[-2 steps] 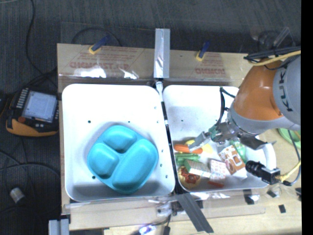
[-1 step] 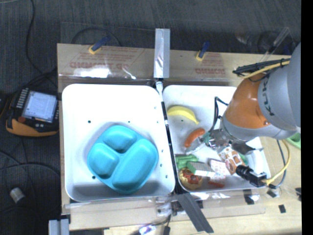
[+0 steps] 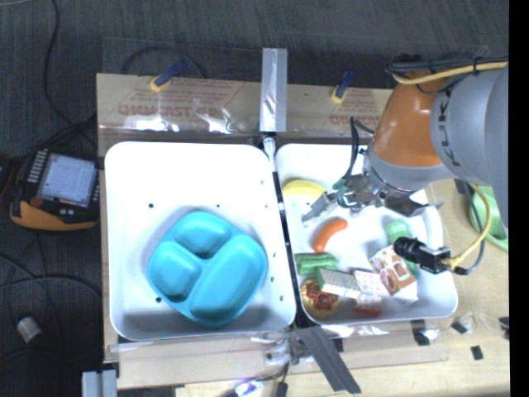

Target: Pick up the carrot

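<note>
Gripper (image 3: 331, 203) sits right of frame centre, over the right bin (image 3: 442, 296), fingers spread apart and holding nothing, tips just above-left of the carrot (image 3: 330, 234). Carrot lies tilted in the bin's middle-left, small, orange; likely a light, stiff plastic toy, smooth, may slip. Best grip judged across its narrow mid-body, jaws square to its long axis. Yellow piece (image 3: 302, 188) is just above it, green item (image 3: 315, 262) just below, boxes (image 3: 393, 271) lower right. White floor shows to the carrot's right, so there is room that side; the bin divider wall (image 3: 281, 222) is near on the left. Left bin (image 3: 124, 222) holds a blue tray (image 3: 207, 267), well apart.
</note>
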You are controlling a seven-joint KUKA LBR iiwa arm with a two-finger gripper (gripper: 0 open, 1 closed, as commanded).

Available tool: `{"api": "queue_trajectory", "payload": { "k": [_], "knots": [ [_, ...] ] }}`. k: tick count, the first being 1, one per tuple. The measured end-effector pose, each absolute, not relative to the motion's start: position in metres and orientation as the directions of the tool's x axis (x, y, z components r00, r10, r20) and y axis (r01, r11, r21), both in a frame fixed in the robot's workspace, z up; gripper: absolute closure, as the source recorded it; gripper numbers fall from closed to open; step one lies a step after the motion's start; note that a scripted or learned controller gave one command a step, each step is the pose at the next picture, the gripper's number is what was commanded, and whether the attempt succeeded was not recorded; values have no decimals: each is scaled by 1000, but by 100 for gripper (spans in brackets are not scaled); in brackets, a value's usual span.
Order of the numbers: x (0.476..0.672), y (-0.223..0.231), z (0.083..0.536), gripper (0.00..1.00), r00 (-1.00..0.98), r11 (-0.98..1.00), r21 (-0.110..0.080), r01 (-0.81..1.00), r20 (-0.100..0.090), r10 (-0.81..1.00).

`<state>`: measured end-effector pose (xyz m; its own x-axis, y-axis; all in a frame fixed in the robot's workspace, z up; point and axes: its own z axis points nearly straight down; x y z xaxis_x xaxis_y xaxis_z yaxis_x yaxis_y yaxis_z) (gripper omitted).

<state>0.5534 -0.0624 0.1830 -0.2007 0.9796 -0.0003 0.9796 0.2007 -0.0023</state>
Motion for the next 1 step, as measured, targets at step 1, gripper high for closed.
{"api": "queue_trajectory", "payload": {
  "k": [1],
  "knots": [
    [555,-75,182,0,-103,103,-3,995,1,995]
  ]
}}
